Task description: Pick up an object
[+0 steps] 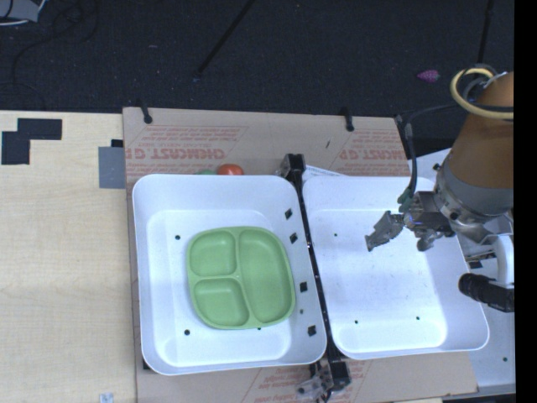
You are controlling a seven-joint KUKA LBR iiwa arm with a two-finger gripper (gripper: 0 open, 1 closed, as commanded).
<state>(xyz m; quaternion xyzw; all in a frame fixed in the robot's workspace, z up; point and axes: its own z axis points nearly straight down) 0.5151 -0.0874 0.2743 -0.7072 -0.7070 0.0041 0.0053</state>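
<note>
Two shallow white bins are seen side by side on the counter, on a sheet of brown cardboard. In the left bin a green divided plate lies flat near the middle, with three compartments facing up; it is the only object that can be made out inside either bin. A small red-orange object, with a trace of green beside it, is seen just beyond the far rim of the left bin, partly hidden, and what it is cannot be told.

The arm is reached in from the right, and the gripper is held over the right bin, above its far half. The fingers appear to be spread somewhat apart, pointing toward the divider between the bins, and nothing is seen between them. The exact width of the opening cannot be judged from this angle.

As far as can be judged, the task is at an early stage: nothing has been grasped, and the plate lies well apart from the gripper, in the other bin. What is left is judged to be the whole pick: the gripper would have to be carried across the divider, lowered to the plate's rim, closed on it, and raised.
</note>
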